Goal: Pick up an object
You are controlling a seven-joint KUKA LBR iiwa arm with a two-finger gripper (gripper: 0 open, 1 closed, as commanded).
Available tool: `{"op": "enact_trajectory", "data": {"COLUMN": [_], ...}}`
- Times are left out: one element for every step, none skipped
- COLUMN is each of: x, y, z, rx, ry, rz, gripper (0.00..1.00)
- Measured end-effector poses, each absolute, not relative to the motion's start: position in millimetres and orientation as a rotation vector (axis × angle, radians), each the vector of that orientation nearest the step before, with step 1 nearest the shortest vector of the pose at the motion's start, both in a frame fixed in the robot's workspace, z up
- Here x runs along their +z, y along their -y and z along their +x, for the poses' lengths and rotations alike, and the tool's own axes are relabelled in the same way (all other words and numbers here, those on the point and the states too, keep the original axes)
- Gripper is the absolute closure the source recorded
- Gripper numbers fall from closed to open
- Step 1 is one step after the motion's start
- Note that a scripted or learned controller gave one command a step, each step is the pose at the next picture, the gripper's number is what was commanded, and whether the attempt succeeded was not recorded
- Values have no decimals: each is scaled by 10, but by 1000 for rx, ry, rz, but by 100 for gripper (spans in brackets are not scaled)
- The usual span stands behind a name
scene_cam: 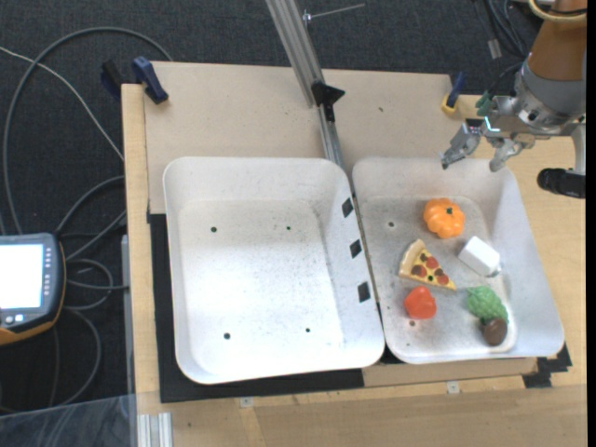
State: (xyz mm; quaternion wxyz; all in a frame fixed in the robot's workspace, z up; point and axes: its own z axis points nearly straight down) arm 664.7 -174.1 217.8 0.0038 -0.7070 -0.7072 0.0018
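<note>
The right-hand bin holds six small toy foods, and any would serve; the pizza slice near its middle looks the clearest candidate. It is likely light, hard plastic, stiff and a little slick, so a grip across its two straight sides, close to the crust where it is widest, seems safest. Its long axis runs from about ten o'clock to four o'clock, the pale crust toward the lower right and the tip toward the upper left. At its one o'clock sits the orange pumpkin, round and prone to roll; at three o'clock the white block; at six o'clock the red tomato; the green broccoli and a brown piece lie toward five o'clock. The hand hangs over the bin's twelve o'clock rim, fingers apart with nothing between them.
</note>
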Motion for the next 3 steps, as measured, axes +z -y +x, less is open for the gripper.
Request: {"op": "enact_trajectory", "data": {"x": [2217, 1696, 1268], "y": [1740, 1819, 1776], "z": [6657, 6709, 6688], "rx": [2, 6, 5], "ry": [2222, 2217, 2219], "rz": [-2218, -2217, -2216], "gripper": [0, 0, 0]}}
